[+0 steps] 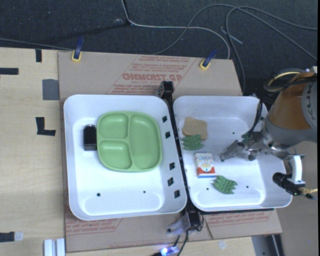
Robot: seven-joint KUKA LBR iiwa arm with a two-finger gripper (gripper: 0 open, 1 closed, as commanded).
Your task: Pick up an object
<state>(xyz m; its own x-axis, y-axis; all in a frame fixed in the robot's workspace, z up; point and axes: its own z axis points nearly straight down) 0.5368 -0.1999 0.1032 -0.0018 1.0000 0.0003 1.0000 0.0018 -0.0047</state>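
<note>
Grey arm (309, 108) with orange band, yellow-black cables, metal hand (236, 151).

— How many bins do I have in front of me?
— Two white ones: a left bin (74, 159) and a right bin (245, 105).
— And in the left?
— One green divided plate (129, 142), one small black block (89, 137).
— In the right?
— Two green leafy pieces (192, 142) (224, 184), one tan bread slice (194, 127), one small carton (204, 164).
</note>
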